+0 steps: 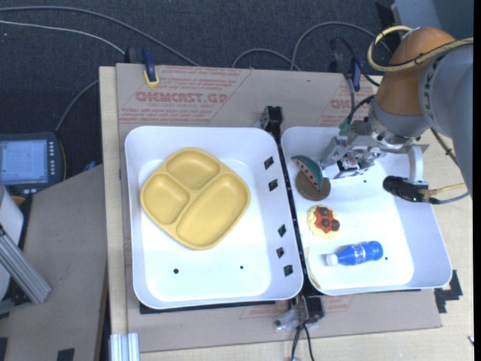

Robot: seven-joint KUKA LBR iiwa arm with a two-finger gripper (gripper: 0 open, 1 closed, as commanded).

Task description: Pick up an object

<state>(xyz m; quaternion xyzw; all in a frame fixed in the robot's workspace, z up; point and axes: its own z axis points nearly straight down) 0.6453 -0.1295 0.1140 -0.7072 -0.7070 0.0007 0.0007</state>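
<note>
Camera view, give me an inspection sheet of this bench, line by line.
Surface: left bin and right bin side by side on a cardboard sheet.
Job's things: brown disc, yellow toy, blue bottle lying down, all in the right bin.
Clutter: yellow divided plate in the left bin.
Grippers: gripper over the right bin's upper part, nothing seen in it.
Cables: white cables behind the bench.
Surroundings: small screen at left.

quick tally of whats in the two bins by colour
Yellow: 2, the yellow plastic three-compartment plate and the small yellow piece with red spots
Blue: 1, the blue plastic bottle with white cap
Brown: 1, the brown disc with teal edge
Total: 4
</note>
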